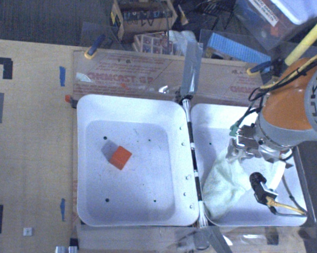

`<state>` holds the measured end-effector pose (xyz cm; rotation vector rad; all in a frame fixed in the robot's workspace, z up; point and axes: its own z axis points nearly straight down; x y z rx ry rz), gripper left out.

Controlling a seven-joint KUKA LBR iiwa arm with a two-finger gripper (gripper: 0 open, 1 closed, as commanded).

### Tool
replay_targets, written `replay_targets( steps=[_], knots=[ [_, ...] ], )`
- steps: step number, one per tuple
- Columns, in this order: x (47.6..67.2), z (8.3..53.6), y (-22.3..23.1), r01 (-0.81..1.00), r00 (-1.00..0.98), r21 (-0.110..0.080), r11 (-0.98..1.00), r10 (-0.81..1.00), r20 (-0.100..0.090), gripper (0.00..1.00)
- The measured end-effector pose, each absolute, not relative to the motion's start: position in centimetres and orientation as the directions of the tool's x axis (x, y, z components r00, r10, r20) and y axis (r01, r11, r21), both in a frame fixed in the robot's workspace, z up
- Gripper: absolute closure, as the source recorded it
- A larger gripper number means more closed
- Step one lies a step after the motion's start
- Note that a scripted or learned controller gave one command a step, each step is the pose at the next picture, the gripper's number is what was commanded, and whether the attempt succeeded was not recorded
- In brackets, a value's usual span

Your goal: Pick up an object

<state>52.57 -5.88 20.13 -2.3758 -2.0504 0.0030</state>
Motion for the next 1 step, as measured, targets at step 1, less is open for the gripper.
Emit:
replay_targets(
  steps=[1],
  knots=[
    [54.17, 20.51, -0.02, 0.995, 0.103, 0.001, -0.103, 0.995, -0.001, 1.0]
  ],
)
